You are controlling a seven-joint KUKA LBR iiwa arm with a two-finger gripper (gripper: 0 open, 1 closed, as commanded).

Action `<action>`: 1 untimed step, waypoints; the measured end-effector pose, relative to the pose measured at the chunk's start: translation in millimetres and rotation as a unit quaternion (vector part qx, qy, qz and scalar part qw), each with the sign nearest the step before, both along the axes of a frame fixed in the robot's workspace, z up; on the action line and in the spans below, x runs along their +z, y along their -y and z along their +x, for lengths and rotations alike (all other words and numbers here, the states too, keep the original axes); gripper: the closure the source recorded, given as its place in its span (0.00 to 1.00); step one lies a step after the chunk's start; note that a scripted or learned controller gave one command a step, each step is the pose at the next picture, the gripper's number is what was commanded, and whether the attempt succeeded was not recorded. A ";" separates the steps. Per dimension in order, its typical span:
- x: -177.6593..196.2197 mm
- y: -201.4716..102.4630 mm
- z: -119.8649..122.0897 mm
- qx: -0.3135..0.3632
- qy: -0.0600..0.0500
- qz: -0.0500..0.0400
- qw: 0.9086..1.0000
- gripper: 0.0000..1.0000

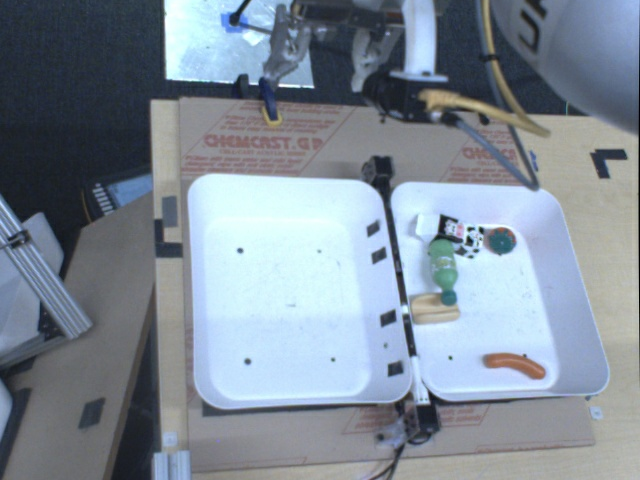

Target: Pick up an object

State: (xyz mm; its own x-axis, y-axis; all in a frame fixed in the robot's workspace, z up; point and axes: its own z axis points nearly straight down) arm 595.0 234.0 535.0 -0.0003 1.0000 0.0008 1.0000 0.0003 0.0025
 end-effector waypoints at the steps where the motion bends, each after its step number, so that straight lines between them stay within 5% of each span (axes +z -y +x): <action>1: 0.0 0.0 0.0 0.000 0.000 0.000 1.000 0.00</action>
